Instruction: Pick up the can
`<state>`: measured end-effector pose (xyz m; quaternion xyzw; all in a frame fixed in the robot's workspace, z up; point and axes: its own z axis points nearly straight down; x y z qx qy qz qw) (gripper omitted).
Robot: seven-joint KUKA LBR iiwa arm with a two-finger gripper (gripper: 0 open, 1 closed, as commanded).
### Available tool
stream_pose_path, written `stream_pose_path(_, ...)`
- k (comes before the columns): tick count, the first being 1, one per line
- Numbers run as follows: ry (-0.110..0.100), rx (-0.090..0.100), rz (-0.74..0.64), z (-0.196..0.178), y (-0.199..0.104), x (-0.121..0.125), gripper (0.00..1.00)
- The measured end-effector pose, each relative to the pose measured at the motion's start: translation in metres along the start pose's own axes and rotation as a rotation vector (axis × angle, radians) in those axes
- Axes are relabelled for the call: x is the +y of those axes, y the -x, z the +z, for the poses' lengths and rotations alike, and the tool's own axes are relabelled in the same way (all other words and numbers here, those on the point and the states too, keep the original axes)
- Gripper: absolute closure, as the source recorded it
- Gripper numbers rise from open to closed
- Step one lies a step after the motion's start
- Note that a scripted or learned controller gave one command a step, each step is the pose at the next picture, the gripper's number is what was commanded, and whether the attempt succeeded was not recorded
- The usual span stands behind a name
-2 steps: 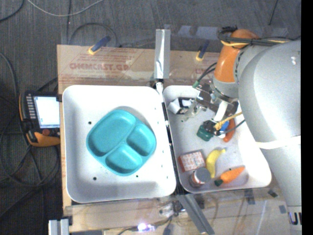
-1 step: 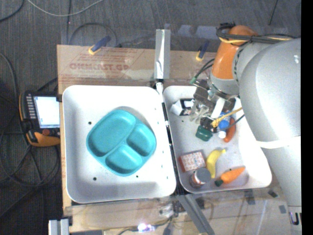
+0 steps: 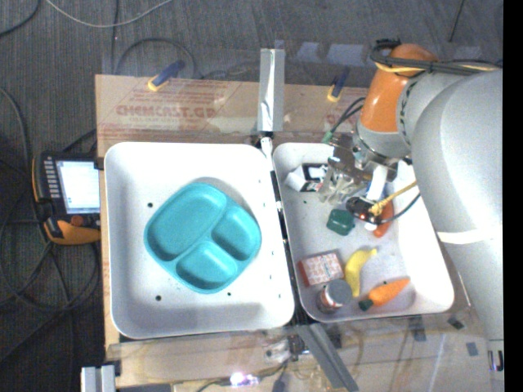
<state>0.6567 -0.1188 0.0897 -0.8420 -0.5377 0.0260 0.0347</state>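
Two shallow white bins sit side by side on the tabletop, and my end effector hangs over the upper half of the right bin, my arm reaching in from three o'clock. From this angle I cannot tell how it is set, or whether it grips anything. The left bin carries one thing: a teal divided tray, lying near its centre. The right bin is crowded. A dark green block lies just below my end effector at six o'clock. The can, lying toward the bin's lower edge, rests at about six o'clock from the block, just beside a small red patterned box at its twelve o'clock. A yellow banana lies at the can's one o'clock, and an orange carrot at its three o'clock.
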Motion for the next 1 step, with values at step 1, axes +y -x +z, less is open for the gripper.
stream_pose_path(1,0.025,0.01,0.62,0.0002,-0.0172,-0.0152,1.0)
